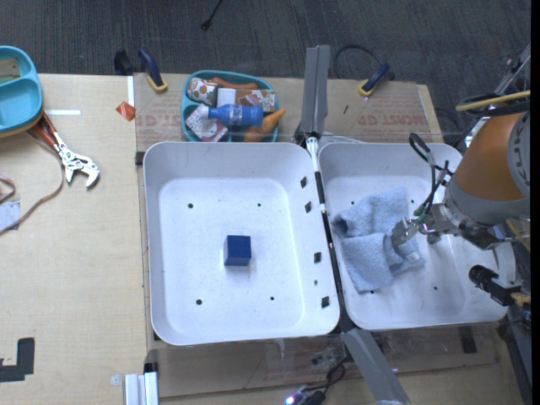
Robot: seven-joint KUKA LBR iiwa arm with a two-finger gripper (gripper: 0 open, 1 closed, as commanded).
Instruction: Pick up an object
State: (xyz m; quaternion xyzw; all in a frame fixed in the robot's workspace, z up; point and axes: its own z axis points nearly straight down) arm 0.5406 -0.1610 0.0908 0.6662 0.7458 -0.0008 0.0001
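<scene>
Low in the right bin point(447, 310) my gripper point(403, 245) presses into the grey cloth point(371, 239), set for a pinch; whether it is apart, I cannot tell. Blue cube point(238, 250) sits alone in the left bin point(169, 226).

Light is even and fairly bright, coming from overhead, with no hard glare. The two white bins point(169, 310) read as the brightest areas, their floors slightly washed out. The blue block point(238, 250) casts only a faint, short shadow toward 6 o'clock. The dark carpet point(253, 15) at 12 o'clock is dim and grainy. Focus is soft overall; the arm point(494, 171) at 3 o'clock looks a little blurred, and fine detail is lost.
</scene>
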